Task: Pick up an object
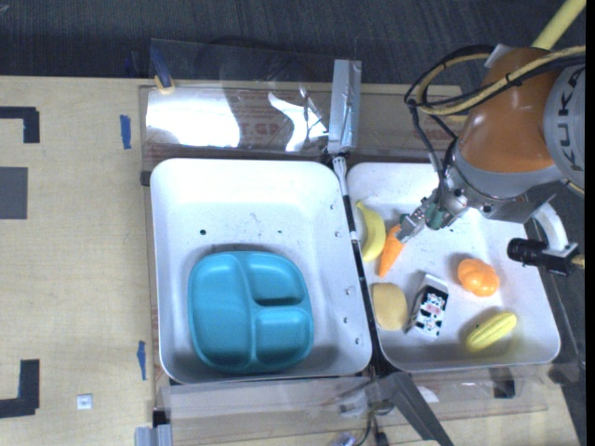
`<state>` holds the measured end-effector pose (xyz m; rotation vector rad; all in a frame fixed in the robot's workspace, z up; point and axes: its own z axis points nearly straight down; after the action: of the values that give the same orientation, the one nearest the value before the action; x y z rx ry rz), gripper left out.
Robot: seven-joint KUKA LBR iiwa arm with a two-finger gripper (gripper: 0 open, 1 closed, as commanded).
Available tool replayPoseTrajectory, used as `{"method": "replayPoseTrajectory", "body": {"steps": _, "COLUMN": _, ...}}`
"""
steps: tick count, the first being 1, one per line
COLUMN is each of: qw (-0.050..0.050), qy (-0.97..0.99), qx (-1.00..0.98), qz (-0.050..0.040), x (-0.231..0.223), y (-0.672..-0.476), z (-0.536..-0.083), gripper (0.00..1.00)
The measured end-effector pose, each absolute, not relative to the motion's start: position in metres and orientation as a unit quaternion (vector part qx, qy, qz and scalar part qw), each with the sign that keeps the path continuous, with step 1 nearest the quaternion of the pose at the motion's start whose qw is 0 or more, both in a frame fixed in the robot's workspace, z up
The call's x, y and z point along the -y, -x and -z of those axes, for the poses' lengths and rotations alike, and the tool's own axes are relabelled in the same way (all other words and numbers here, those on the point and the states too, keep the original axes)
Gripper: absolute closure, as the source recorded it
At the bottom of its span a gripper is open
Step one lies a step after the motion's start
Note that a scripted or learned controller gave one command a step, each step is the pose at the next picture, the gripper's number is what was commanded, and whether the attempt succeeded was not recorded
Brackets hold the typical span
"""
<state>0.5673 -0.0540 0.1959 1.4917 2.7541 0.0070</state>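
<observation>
- Orange carrot (390, 254) is seen in the right bin (544, 337), near its left wall, just beside a yellow banana (372, 232).
- Its upper end is met by the jaws (413, 223); whether they are open, closed or gripping cannot be told.
- Nearby lie a potato (390, 306), a black-and-white toy (429, 308), an orange fruit (478, 277) and a yellow corn-like piece (491, 330).
- A blue divided tray (249, 307) is set in the left bin (186, 193) on the desk (74, 249).

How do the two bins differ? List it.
The left bin holds one blue divided tray; the right bin holds several small items, among them a carrot and an orange. The gripper hangs over the right bin, not the left. Both are shallow and white.
</observation>
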Motion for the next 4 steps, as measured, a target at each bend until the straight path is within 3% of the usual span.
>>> {"method": "replayPoseTrajectory", "body": {"steps": 1, "qw": 0.004, "qy": -0.476, "qx": -0.879, "qz": -0.0019, "x": 0.054, "y": -0.567, "z": -0.195, "gripper": 0.00}}
{"method": "replayPoseTrajectory", "body": {"steps": 2, "qw": -0.001, "qy": -0.448, "qx": -0.894, "qz": 0.0003, "x": 0.077, "y": -0.516, "z": -0.184, "gripper": 0.00}}
{"method": "replayPoseTrajectory", "body": {"steps": 3, "qw": 0.001, "qy": -0.437, "qx": -0.899, "qz": -0.0010, "x": 0.040, "y": -0.573, "z": -0.185, "gripper": 0.00}}
{"method": "replayPoseTrajectory", "body": {"steps": 4, "qw": 0.005, "qy": -0.438, "qx": -0.899, "qz": -0.0021, "x": 0.041, "y": -0.574, "z": -0.196, "gripper": 1.00}}
